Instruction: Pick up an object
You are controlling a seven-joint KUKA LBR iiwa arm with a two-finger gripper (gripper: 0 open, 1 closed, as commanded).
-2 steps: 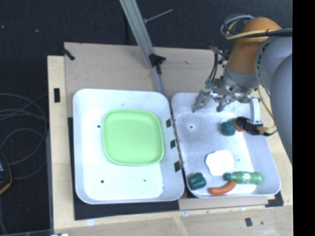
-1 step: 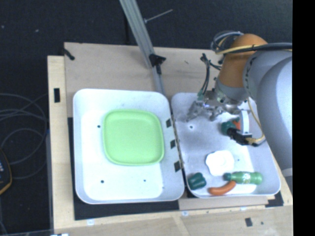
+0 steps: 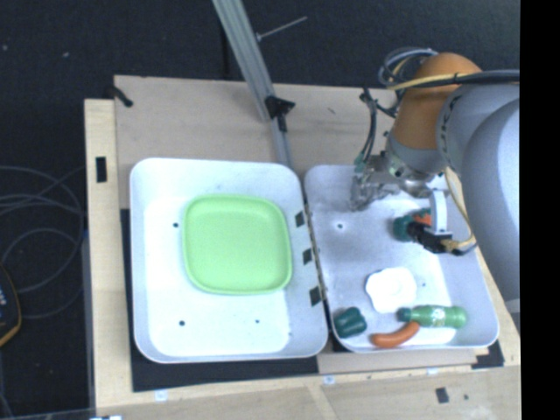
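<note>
End effector [image 3: 361, 192] low over the right bin's [image 3: 346, 256] far-left part; finger state cannot be told. Green plate [image 3: 237, 243] lies in the left bin [image 3: 157, 261].

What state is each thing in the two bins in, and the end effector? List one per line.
green plate: flat, right way up, left bin
green bottle: lying on its side, right bin
orange carrot-shaped piece: lying flat beside the bottle
end effector: low over the right bin's far end

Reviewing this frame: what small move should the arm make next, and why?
Probably shift the gripper toward the bin's near end: it hangs over bare floor at the far end of the right bin, while the white object, green bottle and orange piece lie there.
</note>
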